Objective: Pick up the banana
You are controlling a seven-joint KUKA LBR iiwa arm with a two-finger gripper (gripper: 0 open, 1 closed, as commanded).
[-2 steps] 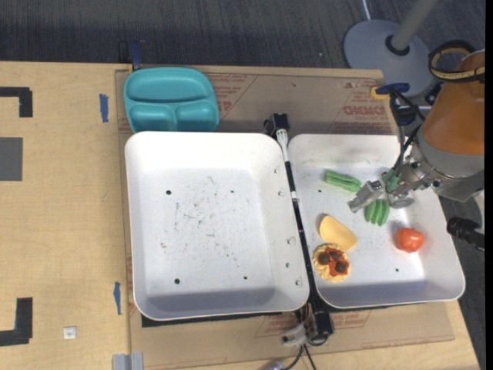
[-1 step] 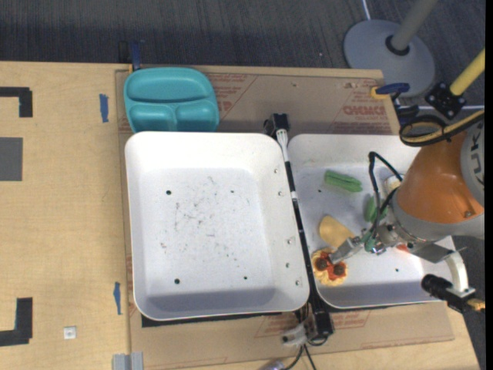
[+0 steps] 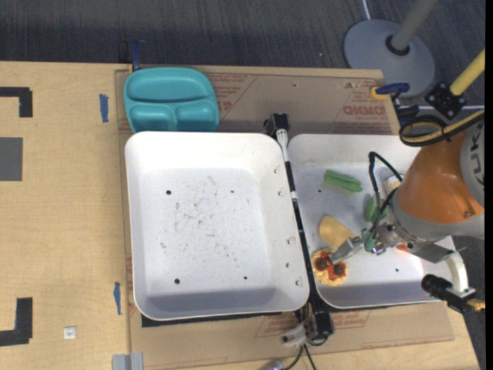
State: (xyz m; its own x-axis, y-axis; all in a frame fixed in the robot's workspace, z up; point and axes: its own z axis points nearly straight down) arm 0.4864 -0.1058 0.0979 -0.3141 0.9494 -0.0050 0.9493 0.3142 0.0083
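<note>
inside the right bin (image 3: 339, 154) lie a green piece (image 3: 342, 181), the pale banana (image 3: 334, 230) and a red-orange toy (image 3: 330, 267); gripper (image 3: 356, 244) beside the banana, jaw state unclear.

Both white bins (image 3: 208, 222) look like smooth plastic w/ a soft sheen — the left one's floor is scuffed w/ fine dark scratches. Teal tray (image 3: 171, 99): moulded plastic, semi-gloss. Tabletop (image 3: 62, 230) is matt, light wood-look board; cardboard sheets (image 3: 308, 99) under the bins are dull, printed in red. Arm's orange band (image 3: 439, 187) — smooth, satin. Floor (image 3: 231, 18): dark, rough-textured carpet.
</note>
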